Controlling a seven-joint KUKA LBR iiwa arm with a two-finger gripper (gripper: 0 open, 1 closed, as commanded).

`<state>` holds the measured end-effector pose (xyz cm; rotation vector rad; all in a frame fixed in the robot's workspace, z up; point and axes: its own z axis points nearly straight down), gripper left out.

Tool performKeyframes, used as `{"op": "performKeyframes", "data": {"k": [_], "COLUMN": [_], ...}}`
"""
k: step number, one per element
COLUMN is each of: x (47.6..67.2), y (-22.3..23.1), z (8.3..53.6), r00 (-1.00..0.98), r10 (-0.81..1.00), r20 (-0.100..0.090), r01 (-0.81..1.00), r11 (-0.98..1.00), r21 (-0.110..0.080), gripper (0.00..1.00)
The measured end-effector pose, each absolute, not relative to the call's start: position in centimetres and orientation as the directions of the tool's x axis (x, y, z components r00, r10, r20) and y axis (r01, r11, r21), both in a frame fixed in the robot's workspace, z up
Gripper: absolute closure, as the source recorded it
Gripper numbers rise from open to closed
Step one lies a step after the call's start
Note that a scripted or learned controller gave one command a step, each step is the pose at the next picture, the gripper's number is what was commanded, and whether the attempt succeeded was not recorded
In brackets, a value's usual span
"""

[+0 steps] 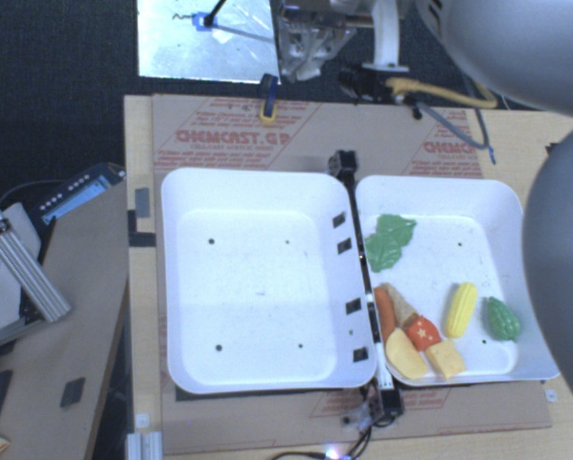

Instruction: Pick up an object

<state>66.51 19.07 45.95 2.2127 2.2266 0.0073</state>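
Observation:
The right bin holds several toy foods. A green leafy piece lies near its left wall. Lower down are a yellow corn cob and a dark green vegetable. An orange carrot-like piece, a red tomato, a yellow rounded piece and a yellow block crowd the front left corner. My gripper hangs high at the top of the view, beyond the back edge of both bins and far from every object.
The left bin sits beside the right one, joined by a black clipped divider. The grey arm covers the upper right and the right edge. A cardboard sheet lies under the bins.

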Motion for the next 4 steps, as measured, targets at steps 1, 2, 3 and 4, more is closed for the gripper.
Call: {"op": "performKeyframes", "data": {"k": [1, 2, 3, 4], "x": [61.7, 65.0, 61.0, 60.7], "y": [22.4, 22.5, 23.5, 23.4], "z": [47.3, 49.0, 53.9, 53.5], "r00": [-0.009, -0.005, -0.008, -0.005], "r10": [1.0, 1.0, 1.0, 1.0], "r20": [0.002, 0.001, 0.003, 0.001], "r01": [1.0, 1.0, 1.0, 1.0], "r11": [0.009, 0.005, 0.008, 0.005], "r21": [0.001, 0.005, 0.005, 0.001], "gripper": [1.0, 1.0, 1.0, 1.0]}}
